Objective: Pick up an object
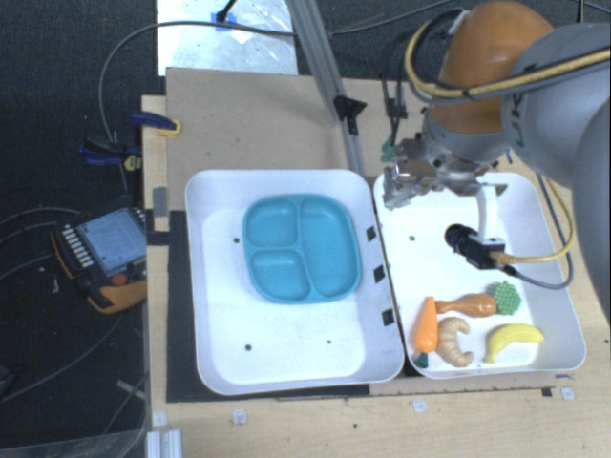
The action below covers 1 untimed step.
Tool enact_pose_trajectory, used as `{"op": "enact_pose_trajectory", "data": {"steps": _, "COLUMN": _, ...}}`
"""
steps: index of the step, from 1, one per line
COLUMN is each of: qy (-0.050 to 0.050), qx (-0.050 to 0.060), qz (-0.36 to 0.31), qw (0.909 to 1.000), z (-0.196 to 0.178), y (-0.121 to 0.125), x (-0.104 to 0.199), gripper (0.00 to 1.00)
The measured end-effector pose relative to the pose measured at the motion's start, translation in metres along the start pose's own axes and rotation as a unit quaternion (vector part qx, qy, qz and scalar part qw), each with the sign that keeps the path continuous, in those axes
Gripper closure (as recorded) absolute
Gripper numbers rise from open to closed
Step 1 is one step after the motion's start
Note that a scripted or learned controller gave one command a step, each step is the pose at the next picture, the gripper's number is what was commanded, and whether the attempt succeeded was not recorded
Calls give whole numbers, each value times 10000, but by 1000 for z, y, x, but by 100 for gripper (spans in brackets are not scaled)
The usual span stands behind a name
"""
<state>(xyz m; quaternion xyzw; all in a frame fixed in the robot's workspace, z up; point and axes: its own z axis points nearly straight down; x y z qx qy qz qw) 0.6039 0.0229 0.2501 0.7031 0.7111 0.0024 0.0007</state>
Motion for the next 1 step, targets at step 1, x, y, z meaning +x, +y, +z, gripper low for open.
{"op": "enact_pose_trajectory", "data": {"steps": 1, "qy": 1, "qx": 9, "qz": 2, "qw": 10000, "z": 2, "y": 6, "x": 54, "gripper": 100}}
